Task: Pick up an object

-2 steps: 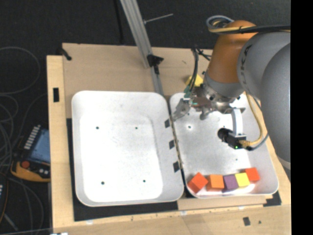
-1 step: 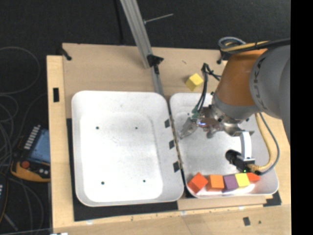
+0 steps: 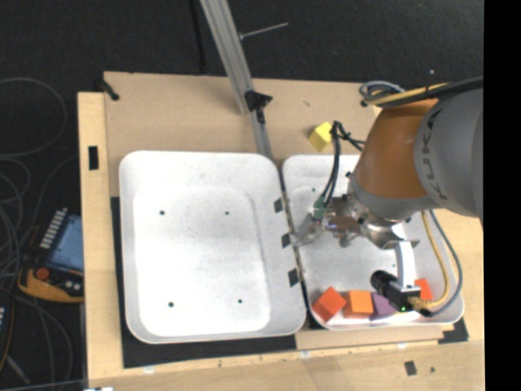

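1. Reaching in from the right, the arm hangs low over the right bin.
2. The jaws sit near the left wall of that bin, above bare white floor. I cannot tell if they are apart or together, and I see nothing between them.
3. The blocks lie at the front edge of the right bin: an orange-red block, an orange block just beside it, and a purple block next to that.
4. A yellow thing rests on the worktop, behind the bins.
5. The left bin holds only little dark dots.
6. I think the job is just starting. No block is lifted yet, so the jaws must first move to the front edge and grab 1.
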